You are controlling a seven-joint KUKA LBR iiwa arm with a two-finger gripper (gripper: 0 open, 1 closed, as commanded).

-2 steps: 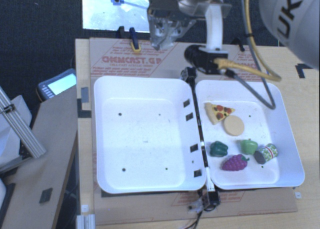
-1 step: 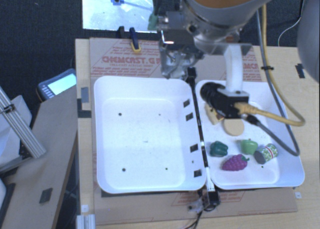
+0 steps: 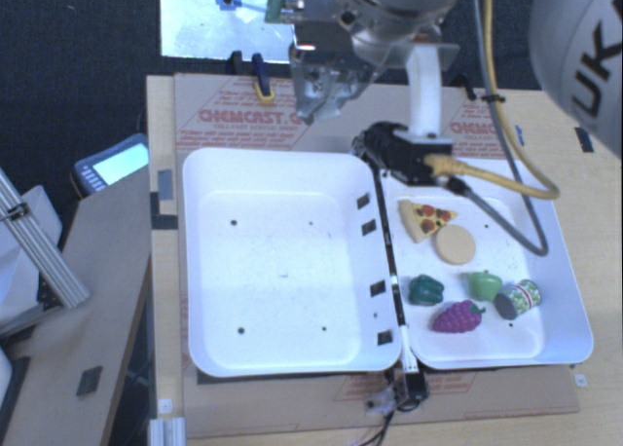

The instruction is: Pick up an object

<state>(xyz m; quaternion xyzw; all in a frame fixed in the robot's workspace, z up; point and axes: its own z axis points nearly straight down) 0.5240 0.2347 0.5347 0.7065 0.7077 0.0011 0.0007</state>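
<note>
The right bin (image 3: pixel 560 332) holds several small toy foods. A pizza slice (image 3: pixel 426 218) lies at its far left, with a round tan biscuit (image 3: pixel 455 244) just in front of it. Nearer the front are a dark green pepper (image 3: pixel 425 289), a light green pepper (image 3: pixel 485 284), a bunch of purple grapes (image 3: pixel 458 316) and a small tin can (image 3: pixel 521 298) lying on its side. My gripper (image 3: pixel 321 95) hangs high over the bench beyond the far edge of the left bin (image 3: pixel 209 167), well away from the foods. I see nothing in it.
The two bins stand on a cardboard sheet (image 3: pixel 234 118). A blue and yellow clamp (image 3: pixel 261 79) sits at its far edge. A phone-like device (image 3: pixel 112 167) lies on the side table at left.
</note>
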